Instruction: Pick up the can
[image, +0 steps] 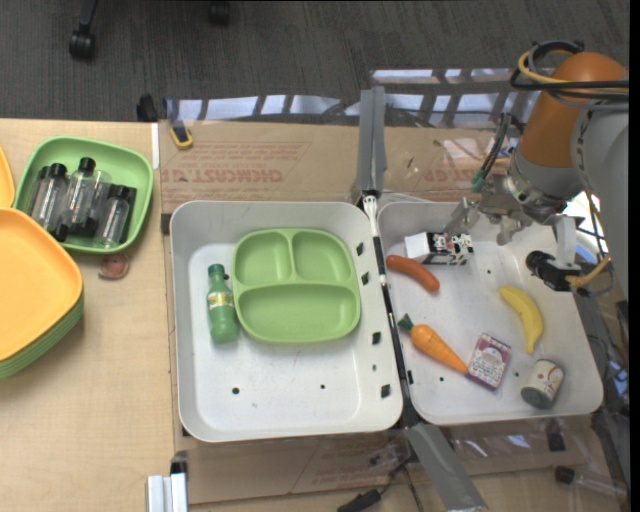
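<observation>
The can (542, 382) is small and pale with a printed label. It lies on its side in the near right corner of the right bin (580, 400). My gripper (486, 219) hangs over the far side of that bin, well away from the can. Its two fingers stand apart with nothing between them. The can lies free, with the banana (525, 316) between it and the gripper.
The right bin also holds a black-and-white box (441, 246), a sausage (412, 272), a carrot (436, 343) and a pink packet (488, 360) just left of the can. A green divided plate (297, 283) and a green bottle (221, 302) are in the left bin.
</observation>
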